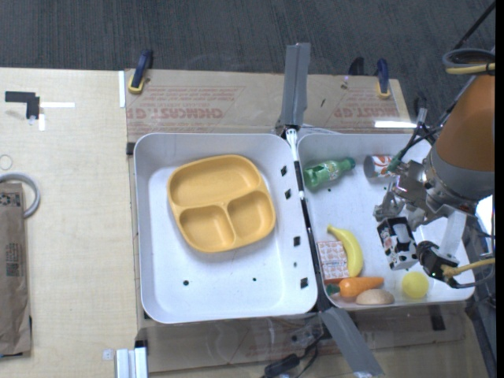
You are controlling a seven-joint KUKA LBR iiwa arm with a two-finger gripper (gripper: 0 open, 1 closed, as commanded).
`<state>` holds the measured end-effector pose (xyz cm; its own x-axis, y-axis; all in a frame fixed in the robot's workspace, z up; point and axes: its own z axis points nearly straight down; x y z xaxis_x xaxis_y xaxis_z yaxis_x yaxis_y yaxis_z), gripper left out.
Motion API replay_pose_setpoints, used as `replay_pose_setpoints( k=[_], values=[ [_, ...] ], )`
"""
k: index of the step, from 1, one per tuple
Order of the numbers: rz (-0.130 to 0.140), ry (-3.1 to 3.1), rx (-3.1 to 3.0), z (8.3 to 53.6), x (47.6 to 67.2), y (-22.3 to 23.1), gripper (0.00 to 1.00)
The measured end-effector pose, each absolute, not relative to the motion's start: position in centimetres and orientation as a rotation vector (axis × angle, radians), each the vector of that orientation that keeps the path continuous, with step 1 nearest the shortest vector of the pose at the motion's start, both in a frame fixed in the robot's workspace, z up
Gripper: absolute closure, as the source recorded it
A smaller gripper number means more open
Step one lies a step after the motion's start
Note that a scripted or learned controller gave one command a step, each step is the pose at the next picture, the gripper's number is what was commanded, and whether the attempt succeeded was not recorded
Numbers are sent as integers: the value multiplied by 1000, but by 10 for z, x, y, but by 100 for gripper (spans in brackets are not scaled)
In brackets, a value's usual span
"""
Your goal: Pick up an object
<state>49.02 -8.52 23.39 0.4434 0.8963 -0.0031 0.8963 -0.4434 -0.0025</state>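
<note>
My gripper hangs over the right side of the right bin, just above and left of a yellow lemon. A banana lies to the gripper's left, beside a red and white packet. Along the bin's front edge sit an orange carrot and a tan potato-like piece. A green bottle lies on its side at the back left of the bin. A red and white can rests near the back, partly behind the arm. I see nothing held by the gripper.
The left bin holds a yellow three-part plate. A grey divider bar runs between the bins at the back. Cardboard with blue clamps lies behind both bins. A brown bag sits at the far left.
</note>
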Motion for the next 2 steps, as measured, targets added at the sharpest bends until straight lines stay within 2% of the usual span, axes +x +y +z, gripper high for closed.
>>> replay_pose_setpoints(
  k=[1, 2],
  values=[
    [5, -2036, -2394, 298, 479, -43, 100],
    [6, -2185, -2256, 247, 568, -31, 100]
  ],
)
